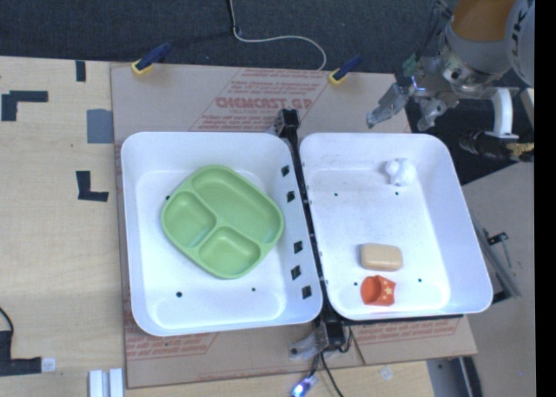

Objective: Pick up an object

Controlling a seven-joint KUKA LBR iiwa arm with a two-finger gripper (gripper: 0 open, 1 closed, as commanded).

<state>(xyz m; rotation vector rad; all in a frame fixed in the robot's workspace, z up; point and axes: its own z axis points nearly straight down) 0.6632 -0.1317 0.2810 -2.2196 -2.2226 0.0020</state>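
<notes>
Well below the hand (407,112), tan block (381,256).

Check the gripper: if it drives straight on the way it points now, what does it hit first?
The gripper sits past the far right corner of the right bin, pointing down and toward the view's left. Going straight on, it would probably meet the brown cardboard behind the bin, not the white crumpled object. Depth is unclear.

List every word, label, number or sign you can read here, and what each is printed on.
Red print on the brown cardboard sheet beyond the bins: upside down from this view and too blurred to read.
Fainter red print on the cardboard's near edge: also unreadable.
No other text can be made out.
</notes>
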